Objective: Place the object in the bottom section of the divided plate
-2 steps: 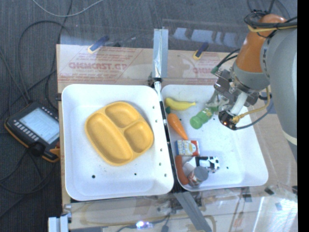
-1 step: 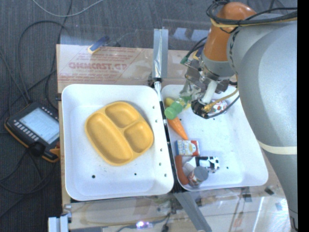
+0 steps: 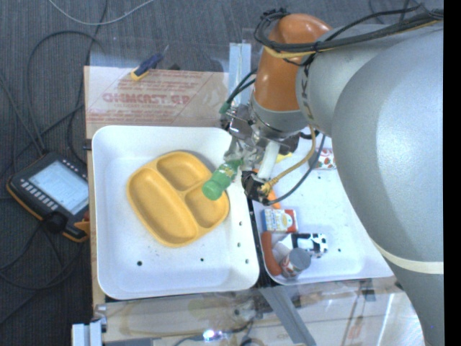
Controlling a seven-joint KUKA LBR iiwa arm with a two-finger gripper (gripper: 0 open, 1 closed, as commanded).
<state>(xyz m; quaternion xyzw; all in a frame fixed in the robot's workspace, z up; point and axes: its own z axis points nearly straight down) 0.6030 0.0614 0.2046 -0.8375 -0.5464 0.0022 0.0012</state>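
From my remote station I see the grey arm (image 3: 382,121) reaching in from three o'clock. In the left bin (image 3: 115,265) lies the yellow divided plate (image 3: 169,200). At its three o'clock rim, the gripper (image 3: 234,166) pinches a green object (image 3: 216,186), which hangs just below the fingers, seemingly poised for placing.

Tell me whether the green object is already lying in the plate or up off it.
Cannot tell for sure: the green object hangs tilted at the gripper, over the yellow divided plate's right rim.
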